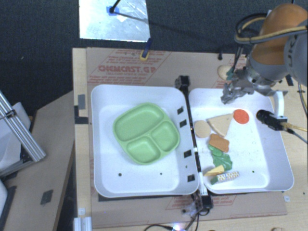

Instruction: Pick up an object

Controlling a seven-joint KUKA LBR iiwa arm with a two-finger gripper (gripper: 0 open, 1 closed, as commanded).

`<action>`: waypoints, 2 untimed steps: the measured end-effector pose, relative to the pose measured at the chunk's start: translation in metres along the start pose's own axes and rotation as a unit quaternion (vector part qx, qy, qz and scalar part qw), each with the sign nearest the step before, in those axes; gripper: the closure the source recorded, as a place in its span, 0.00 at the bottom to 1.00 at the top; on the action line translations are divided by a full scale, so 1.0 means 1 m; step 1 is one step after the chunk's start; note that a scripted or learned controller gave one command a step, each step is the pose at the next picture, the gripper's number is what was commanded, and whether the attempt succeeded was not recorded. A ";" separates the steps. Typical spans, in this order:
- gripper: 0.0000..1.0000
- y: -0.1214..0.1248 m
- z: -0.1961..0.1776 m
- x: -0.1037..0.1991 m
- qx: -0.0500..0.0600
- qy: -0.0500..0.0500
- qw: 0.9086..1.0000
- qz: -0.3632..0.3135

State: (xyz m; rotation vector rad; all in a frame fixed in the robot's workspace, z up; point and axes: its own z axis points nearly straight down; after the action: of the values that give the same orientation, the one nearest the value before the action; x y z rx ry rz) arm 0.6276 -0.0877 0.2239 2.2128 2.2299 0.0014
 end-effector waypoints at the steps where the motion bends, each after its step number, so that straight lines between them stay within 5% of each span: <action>1: 1.00 -0.004 0.008 0.052 0.000 0.000 1.000 0.000; 2: 1.00 -0.022 -0.006 0.071 0.001 0.000 1.000 0.001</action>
State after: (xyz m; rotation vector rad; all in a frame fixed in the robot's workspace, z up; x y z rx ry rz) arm 0.6046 -0.0165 0.2302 2.2150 2.2291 0.0005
